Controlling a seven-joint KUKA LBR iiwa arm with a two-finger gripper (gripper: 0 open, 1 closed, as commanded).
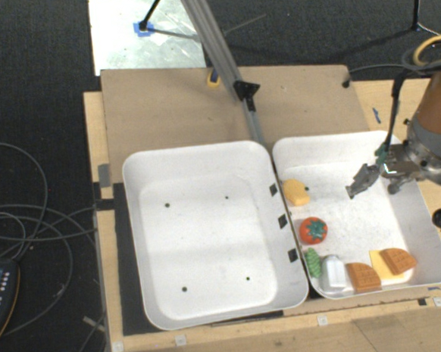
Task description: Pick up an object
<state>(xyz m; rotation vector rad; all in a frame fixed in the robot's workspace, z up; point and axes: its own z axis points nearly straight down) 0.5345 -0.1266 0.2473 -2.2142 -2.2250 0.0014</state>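
Nearest me, the bread slices (380, 269) lie along the right bin's (440, 268) front wall; my pincer (364, 181) hangs behind them, grasping nothing, whether released I cannot tell.

Probably a robotics lab: bench (162, 108) with white bins (197, 166), loose floor cables (27, 224).
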